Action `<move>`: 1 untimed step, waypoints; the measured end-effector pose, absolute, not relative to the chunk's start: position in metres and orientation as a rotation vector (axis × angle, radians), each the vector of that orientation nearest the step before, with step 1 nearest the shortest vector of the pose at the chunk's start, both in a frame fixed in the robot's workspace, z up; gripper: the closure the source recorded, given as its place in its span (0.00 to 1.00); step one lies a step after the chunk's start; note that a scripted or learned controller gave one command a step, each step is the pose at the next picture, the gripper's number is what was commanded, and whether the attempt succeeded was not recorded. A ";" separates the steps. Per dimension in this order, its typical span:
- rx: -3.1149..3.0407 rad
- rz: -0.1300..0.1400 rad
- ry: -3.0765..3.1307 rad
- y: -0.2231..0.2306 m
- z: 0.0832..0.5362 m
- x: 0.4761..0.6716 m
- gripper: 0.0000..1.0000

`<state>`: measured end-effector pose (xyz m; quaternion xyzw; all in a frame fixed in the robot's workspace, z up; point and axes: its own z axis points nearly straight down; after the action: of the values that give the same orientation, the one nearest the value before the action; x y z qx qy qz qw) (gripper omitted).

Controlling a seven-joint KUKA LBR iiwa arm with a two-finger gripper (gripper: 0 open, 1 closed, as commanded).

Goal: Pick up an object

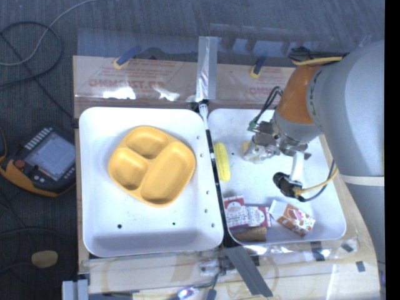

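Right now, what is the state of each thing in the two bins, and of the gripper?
yellow divided plate: lying flat in the left bin, nothing on it.
corn cob: lying along the right bin's left wall.
red and white packet: lying flat, near the front wall.
small orange carton: lying tilted, near the front.
gripper: low over the right bin, nothing seen between its fingers.

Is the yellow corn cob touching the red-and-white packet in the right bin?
Apart. The camera view shows bare white bin floor between the corn cob, lying along the bin's left wall, and the packet nearer the front.
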<state>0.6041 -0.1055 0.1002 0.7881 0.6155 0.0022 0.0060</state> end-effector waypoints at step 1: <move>2.317 -0.005 2.122 -0.062 0.183 0.618 1.00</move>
<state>0.6175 -0.0617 0.1833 0.7375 0.6754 -0.0015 0.0000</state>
